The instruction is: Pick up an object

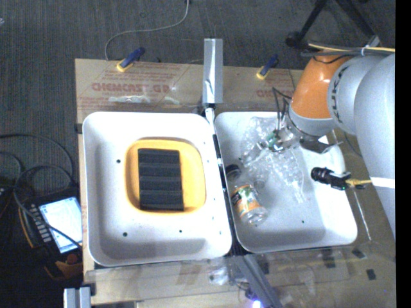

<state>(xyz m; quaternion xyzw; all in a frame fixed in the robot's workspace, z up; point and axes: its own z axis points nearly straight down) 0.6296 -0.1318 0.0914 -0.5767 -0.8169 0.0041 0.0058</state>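
- Crumpled clear plastic (273, 162) lies in the right bin (334, 226), beside a small bottle (247, 204).
- End effector (277, 140) hovers over it; I cannot tell its state.
- Yellow tray (196, 178) sits in the left bin (103, 191).

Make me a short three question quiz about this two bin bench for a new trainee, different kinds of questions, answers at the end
1. True or false: the yellow tray with the black insert lies in the right bin.
2. Multiple choice: the small bottle with the orange and green label lies A) in the left bin, B) in the right bin, C) on the floor.
3. Short answer: what is the tool positioned over?

Key
1. False. It lies in the left bin.
2. B. It lies on its side near the bin's left wall.
3. The crumpled clear plastic in the right bin; whether it is grasped cannot be told.
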